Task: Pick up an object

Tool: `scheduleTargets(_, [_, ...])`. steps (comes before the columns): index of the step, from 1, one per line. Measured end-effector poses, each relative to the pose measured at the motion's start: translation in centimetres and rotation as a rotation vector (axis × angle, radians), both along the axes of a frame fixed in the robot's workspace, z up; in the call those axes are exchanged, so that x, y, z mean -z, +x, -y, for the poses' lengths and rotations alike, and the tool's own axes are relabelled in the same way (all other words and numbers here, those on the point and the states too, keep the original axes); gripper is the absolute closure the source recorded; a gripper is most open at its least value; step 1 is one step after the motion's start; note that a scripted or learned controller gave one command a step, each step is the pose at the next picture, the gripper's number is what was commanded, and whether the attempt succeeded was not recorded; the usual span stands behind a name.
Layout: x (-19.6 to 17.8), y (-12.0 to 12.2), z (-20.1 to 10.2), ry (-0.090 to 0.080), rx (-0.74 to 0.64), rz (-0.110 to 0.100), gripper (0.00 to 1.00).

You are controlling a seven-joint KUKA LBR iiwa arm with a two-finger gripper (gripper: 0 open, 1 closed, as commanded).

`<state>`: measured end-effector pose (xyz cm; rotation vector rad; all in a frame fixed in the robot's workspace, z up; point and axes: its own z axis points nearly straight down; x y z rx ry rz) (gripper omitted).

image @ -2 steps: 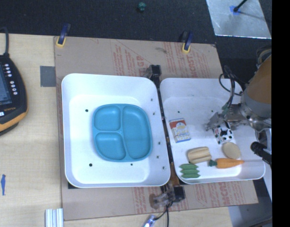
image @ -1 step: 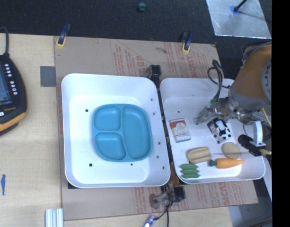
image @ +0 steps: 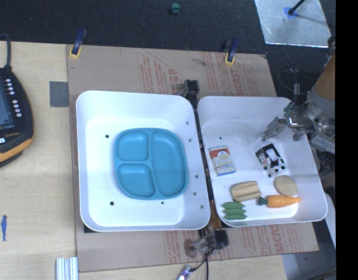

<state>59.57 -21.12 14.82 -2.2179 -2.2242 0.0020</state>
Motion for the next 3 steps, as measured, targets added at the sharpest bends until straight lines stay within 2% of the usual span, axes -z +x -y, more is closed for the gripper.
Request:
scheduleTargets(1, [5.7, -2.5, -2.1, 0.001, 0.0, -0.004, 0.0])
scheduleTargets(2, [4.6, -2.5, -2.0, -0.001, -0.001, -0.003, 1.0])
scheduleTargets(3, [5.5, 3.8, -10.5, 0.001, -0.004, 0.0, 1.0])
